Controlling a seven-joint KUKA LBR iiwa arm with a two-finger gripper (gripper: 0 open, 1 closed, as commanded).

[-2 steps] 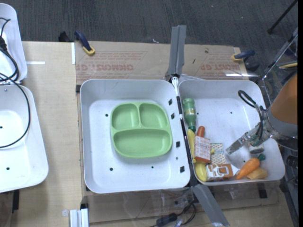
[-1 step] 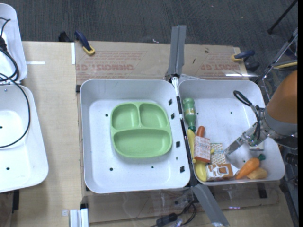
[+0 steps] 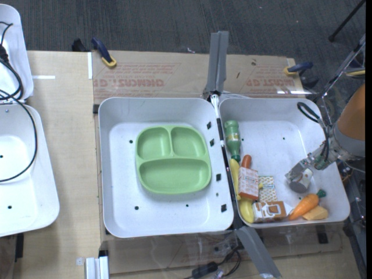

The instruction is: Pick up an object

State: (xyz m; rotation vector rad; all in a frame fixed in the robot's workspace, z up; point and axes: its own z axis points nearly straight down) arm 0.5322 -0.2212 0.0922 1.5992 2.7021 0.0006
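From the overhead camera, the arm's grey two-finger gripper hangs low in the right-hand white plastic bin, over bare floor. Whether it's released or clenched, can't tell; nothing shows between the fingers.

Nearest candidate is the orange toy carrot with a green top, at roughly 5 o'clock from the gripper, just beside a yellow wedge. Best bet is probably to line the fingers across the carrot's narrow width, come straight down, and stay clear of the bin wall.

The left-hand white bin holds a pale green divided plastic plate.

Writing: the cardboard sheet at 12 o'clock has red print, upside down and too blurry to read. The small cartons have labels, unreadable too.
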